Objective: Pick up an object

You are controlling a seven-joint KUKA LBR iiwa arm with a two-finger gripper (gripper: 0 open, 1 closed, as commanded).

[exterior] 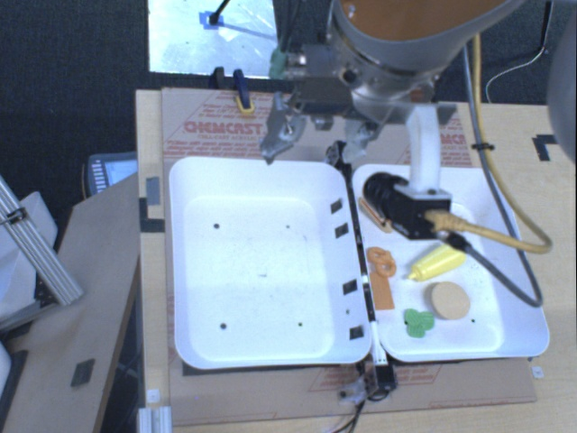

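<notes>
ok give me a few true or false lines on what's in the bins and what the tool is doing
1. The tan disc lies in the right-hand bin. True.
2. The green piece lies in the left-hand bin. False: it lies in the right-hand bin, right beside the tan disc.
3. The tool holds the yellow piece. False: the yellow piece lies in the right-hand bin, and the tool hangs over the bins' far rim, open, with nothing between its fingers.
4. The orange pretzel-shaped piece lies close to the wall where the two bins meet. True.
</notes>
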